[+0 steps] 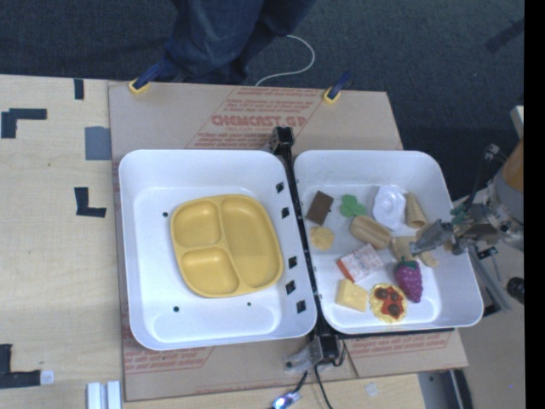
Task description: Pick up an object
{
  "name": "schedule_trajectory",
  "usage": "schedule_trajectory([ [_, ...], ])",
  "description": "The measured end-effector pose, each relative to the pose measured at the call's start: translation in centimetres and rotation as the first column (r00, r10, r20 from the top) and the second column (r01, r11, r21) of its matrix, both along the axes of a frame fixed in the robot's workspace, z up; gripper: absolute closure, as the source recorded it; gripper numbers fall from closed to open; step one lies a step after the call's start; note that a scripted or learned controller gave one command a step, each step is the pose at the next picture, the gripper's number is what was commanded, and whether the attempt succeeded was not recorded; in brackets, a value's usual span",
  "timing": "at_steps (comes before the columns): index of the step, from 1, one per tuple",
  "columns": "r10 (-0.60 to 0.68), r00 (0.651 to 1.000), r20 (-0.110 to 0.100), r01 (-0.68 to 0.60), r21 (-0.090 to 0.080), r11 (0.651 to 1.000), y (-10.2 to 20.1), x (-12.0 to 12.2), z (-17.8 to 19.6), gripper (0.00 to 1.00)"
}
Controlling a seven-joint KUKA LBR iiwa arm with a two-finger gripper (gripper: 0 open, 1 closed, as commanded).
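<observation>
Two white bins sit side by side on your counter (358, 113): the left bin (145, 228) holds a yellow divided plate (226, 245), and the right bin (456, 301) holds the small toy foods. Your pincer (423, 244) reaches in over the right bin's right rim, its tip just above the purple grapes (410, 279) and beside a tan roll (371, 229). You cannot tell whether it is apart or together.

A light wooden bench (51, 254) spreads far left of the pincer, under a cardboard sheet (247, 118). Dark carpet (409, 32) lies above it, evenly lit.
</observation>
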State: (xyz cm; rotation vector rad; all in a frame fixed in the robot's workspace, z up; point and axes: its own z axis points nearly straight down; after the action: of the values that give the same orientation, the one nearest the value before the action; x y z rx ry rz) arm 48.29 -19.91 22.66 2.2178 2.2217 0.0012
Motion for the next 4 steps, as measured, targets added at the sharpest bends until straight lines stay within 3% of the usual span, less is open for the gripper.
schedule_trajectory([
  [3,0.006,1.0,-0.004,-0.006,0.003,1.0,15.3,7.7,-1.0,1.0],
  [4,0.004,1.0,-0.001,-0.004,0.002,1.0,18.7,10.8,0.2,1.0],
])
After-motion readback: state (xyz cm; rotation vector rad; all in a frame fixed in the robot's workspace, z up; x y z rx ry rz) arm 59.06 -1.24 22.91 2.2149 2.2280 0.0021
